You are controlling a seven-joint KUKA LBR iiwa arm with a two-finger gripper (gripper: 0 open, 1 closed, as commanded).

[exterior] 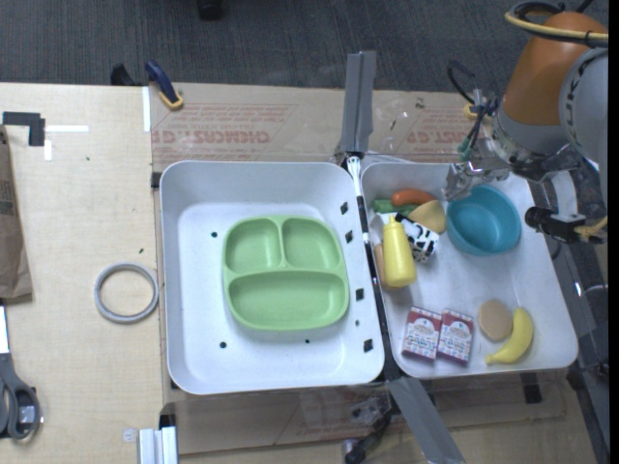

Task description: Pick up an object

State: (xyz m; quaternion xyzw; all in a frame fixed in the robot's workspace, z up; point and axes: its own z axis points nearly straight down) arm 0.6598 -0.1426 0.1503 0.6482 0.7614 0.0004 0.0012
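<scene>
Twin red cartons (438, 335), print unreadable | cardboard (251, 129): mirrored red lettering

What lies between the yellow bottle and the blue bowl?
In the camera view, a black-and-white toy lies between the yellow bottle and the blue bowl.

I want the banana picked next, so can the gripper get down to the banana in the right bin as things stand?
Probably yes. The banana lies uncovered in the right bin's near corner, with only a tan disc beside it. The gripper sits by the blue bowl.
</scene>
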